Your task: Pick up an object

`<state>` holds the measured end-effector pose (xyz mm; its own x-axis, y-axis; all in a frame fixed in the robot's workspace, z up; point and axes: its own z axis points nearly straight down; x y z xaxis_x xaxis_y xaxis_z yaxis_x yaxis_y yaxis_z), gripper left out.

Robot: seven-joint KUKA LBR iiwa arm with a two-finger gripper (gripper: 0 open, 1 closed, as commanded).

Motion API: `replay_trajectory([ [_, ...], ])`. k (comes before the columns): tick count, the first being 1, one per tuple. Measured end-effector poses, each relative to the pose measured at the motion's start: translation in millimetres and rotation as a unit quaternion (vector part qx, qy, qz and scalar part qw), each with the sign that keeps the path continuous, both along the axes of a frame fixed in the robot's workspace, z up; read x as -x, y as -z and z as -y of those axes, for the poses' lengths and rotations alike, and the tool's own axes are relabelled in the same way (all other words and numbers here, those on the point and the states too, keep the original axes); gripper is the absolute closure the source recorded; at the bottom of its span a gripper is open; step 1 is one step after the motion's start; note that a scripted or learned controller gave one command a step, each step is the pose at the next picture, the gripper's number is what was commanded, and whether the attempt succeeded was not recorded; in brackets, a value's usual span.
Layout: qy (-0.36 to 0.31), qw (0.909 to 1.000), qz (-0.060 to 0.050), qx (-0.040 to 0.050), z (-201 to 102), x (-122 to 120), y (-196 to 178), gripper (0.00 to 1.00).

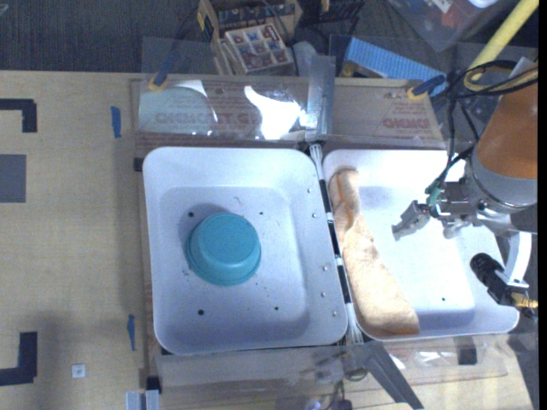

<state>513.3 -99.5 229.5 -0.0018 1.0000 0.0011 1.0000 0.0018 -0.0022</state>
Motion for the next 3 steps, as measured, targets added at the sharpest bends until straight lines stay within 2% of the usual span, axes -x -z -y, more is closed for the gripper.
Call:
replay_trajectory([
  [1, 0.001, 1.0, 0.001, 0.0005, 1.1, -0.8, -10.1, 1.0],
  [2, -0.196, 0.9806, 0.001, -0.0002, -41.5, -25.3, 44.7, 1.0],
  [3, -0.142, 0.9898, 0.003, 0.001, -59.2, -51.0, 44.5, 1.0],
])
